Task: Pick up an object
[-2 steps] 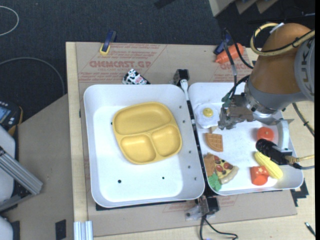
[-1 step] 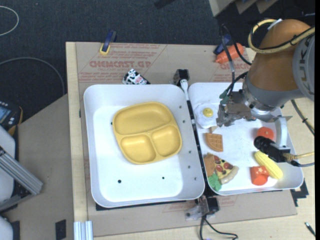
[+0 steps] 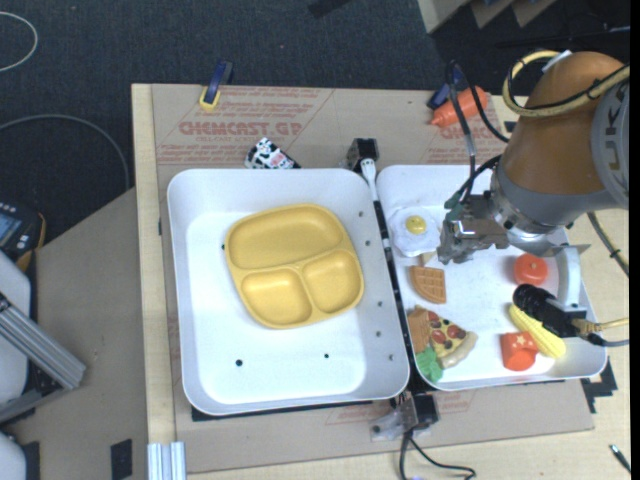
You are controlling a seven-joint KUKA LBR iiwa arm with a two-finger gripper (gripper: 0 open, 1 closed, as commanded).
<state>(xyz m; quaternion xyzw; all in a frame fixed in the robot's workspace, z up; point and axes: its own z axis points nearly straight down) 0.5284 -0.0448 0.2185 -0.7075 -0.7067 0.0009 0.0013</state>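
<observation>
In the right white bin [image 3: 590, 368], nearest the camera, lie a toy pizza slice [image 3: 443, 336], a red block [image 3: 519, 351] and a yellow banana [image 3: 538, 330]. Beyond them, a brown waffle [image 3: 430, 284] sits just below the claw [image 3: 452, 240], whose opening I cannot tell, with a fried egg [image 3: 413, 228] beside it. The left bin [image 3: 200, 298] holds a yellow 3-section plastic tray [image 3: 294, 264].

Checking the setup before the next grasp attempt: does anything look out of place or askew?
Yes. The pizza slice hangs over the right bin's front-left rim, and a black-and-white toy lies on the bench behind the left bin.
</observation>
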